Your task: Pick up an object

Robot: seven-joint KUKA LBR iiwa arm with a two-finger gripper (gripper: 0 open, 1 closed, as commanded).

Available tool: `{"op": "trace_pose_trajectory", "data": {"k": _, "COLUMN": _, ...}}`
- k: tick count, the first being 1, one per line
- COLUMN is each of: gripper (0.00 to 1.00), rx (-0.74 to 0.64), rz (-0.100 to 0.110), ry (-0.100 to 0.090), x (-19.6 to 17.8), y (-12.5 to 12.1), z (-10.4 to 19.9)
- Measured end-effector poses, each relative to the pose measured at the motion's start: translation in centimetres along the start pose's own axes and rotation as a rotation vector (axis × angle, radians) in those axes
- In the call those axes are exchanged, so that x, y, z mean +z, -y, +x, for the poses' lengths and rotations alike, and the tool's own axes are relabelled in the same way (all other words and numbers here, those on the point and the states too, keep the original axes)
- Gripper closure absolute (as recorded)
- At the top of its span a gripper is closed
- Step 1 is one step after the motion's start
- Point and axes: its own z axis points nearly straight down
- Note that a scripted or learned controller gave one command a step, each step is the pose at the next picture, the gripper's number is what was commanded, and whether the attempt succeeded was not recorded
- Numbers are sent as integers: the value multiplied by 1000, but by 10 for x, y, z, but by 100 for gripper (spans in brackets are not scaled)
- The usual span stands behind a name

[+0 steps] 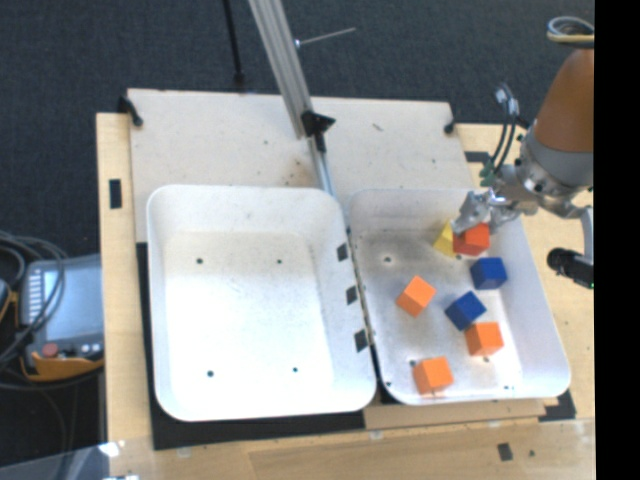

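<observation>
A: Starting nearest the camera, what do we see in the right bin (535,368)?

B: We see an orange cube (433,375) by the near rim, and a second orange cube (485,338) just to its right and slightly farther back. A blue cube (465,309) touches that second one on its far left side.

A: And toward the middle of the bin?

B: We note a third orange cube (417,295) to the left, standing apart, and another blue cube (488,272) to the right.

A: Where is the gripper (478,220)?

B: We find it at the far right part of the same bin, directly over a red-orange block (473,239), with a yellow block (445,238) touching that block on its left. We cannot tell whether the gripper is spread or pressed together, nor whether the red-orange block sits between its tips.

A: What lies beyond?

B: We see the grey arm (545,173) with its orange band (568,103) reaching in from the right. The left bin (160,268) sits beside the right bin on the tabletop (115,298), and a slanted metal rail (280,53) rises at the far side.
</observation>
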Motion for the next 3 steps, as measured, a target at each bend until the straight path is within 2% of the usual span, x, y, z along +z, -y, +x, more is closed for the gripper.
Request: {"op": "trace_pose_trajectory", "data": {"k": 3, "gripper": 100, "rx": -4, "rz": -2, "ry": -3, "x": 6, "y": -19, "z": 143}}
